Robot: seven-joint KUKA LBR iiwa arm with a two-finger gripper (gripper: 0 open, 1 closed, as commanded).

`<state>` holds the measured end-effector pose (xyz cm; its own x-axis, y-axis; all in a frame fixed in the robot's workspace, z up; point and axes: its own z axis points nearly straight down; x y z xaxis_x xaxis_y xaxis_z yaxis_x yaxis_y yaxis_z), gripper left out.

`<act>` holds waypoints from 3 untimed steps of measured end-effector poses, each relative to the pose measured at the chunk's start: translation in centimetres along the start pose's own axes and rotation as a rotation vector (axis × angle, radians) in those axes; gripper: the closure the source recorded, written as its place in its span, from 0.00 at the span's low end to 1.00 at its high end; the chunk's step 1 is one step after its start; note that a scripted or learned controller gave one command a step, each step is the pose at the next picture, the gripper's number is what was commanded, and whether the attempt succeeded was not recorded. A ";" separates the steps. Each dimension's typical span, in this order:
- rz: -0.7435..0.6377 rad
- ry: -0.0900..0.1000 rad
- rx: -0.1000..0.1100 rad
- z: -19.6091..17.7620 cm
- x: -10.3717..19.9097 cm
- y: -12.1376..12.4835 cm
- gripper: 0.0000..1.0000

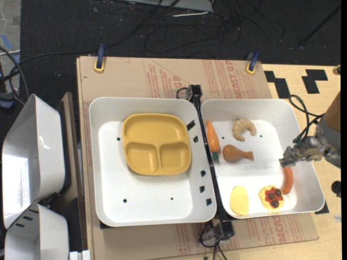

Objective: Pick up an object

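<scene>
Gripper low over the right bin's right edge.
It sits just above a red sausage; whether it grips anything cannot be told. A drumstick, croissant and carrot lie nearby.

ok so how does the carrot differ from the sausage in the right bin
The carrot lies against the right bin's left wall, beside the divider; the sausage lies near the right wall, just below the gripper. The carrot is orange with a green end and tapers; the sausage is redder and even in width, slightly curved. The carrot looks a bit longer. Both are slim toy foods lying roughly lengthwise.
</scene>
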<state>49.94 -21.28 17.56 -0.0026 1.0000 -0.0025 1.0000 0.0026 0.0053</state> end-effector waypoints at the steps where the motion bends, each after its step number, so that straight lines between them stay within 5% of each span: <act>1: -0.001 -0.001 -0.001 -4.4 0.0 0.2 1.00; 3: -0.006 0.003 0.004 -6.4 10.5 0.0 1.00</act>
<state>49.86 -10.79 23.92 -0.0085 1.0000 0.0008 1.0000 0.0085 0.0014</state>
